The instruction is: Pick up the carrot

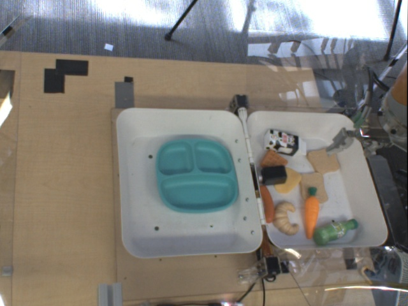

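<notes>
Two white bins sit side by side on the tabletop. Left bin carries a teal divided plate. Right bin carries the small items.

Arm enters at the right edge, level with the far end of the right bin. Tool is over the bin's far right corner, above a tan bread slice. Nothing is seen held in it; whether it is set wide or narrow cannot be told from this view.

Green bottle lies along the bin's near wall. Carrot lies in the near half of the right bin, about mid-width, just beside the bottle and near a croissant. A second tan slice touches or slightly underlies its leafy end.

Key relation: the carrot lies toward the camera and somewhat left of the tool, well apart from it, with the bread slices between.

Orientation: the carrot's long axis runs roughly far-to-near, nearly parallel to the bin's side walls. Green top points to the far side; orange tip points to the near wall.

Judgement: the tool would need to close across the short width, that is left-to-right. Crowding by the bottle at the tip is a risk.
</notes>
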`<state>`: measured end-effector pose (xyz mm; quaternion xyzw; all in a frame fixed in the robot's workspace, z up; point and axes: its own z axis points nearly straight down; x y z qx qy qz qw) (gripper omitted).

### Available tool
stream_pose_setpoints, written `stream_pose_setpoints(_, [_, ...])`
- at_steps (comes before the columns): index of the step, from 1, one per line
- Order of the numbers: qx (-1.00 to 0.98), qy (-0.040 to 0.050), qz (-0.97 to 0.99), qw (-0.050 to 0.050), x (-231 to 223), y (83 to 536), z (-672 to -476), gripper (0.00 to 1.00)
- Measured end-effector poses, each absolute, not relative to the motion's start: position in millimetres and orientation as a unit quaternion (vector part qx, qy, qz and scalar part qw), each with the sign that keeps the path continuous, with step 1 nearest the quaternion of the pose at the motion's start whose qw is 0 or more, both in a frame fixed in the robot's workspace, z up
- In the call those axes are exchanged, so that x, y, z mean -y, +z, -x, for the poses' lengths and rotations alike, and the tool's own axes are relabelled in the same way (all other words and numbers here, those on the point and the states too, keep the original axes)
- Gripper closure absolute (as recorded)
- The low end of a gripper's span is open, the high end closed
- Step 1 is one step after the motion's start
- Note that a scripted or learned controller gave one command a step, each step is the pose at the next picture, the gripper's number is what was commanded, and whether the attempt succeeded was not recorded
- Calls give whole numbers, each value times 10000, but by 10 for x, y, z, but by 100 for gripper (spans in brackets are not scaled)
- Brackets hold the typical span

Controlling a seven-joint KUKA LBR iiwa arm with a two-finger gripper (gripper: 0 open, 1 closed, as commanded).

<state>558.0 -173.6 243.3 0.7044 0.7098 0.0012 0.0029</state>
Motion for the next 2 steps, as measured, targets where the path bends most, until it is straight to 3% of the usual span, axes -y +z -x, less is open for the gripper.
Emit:
stream_pose_setpoints(1, [-8046, 8, -5938, -3, 1172, 1064, -5255, 0])
stream_pose_setpoints(2, [-6614, 73, -7499, 100, 1399, 917, -4992, 0])
